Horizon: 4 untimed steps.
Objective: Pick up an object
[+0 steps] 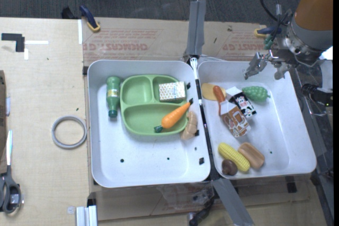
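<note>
My gripper hangs over the far edge of the right bin, its fingers spread and nothing between them. Just below it in that bin lie a green bumpy toy, a small cow-patterned carton, a brown carton and an orange sausage-shaped piece on a yellow slice. Near the front of the bin are a corn cob, a hot dog bun and a dark round piece.
The left bin holds a green divided plate with a carrot and a small box, a green bottle and a beige piece. A tape ring and scissors lie on the bench at left.
</note>
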Each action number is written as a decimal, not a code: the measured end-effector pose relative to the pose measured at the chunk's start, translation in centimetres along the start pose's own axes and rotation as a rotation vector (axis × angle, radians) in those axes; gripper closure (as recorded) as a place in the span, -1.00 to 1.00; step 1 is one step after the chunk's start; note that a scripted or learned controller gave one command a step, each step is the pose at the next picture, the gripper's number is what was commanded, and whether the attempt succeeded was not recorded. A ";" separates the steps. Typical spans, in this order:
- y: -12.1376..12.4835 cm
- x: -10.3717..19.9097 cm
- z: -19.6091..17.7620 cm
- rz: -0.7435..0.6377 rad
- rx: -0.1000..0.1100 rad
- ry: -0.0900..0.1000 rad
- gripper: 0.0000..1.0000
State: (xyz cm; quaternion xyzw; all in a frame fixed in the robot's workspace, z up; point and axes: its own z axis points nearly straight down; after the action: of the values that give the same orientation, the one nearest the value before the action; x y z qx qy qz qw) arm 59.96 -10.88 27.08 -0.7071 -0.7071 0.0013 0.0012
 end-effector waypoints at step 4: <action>-3.2 0.4 14.7 -0.078 -0.030 -0.008 -1.00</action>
State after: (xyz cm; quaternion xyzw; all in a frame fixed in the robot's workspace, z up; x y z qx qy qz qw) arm 56.76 -10.50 12.44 -0.6789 -0.7341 -0.0064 -0.0122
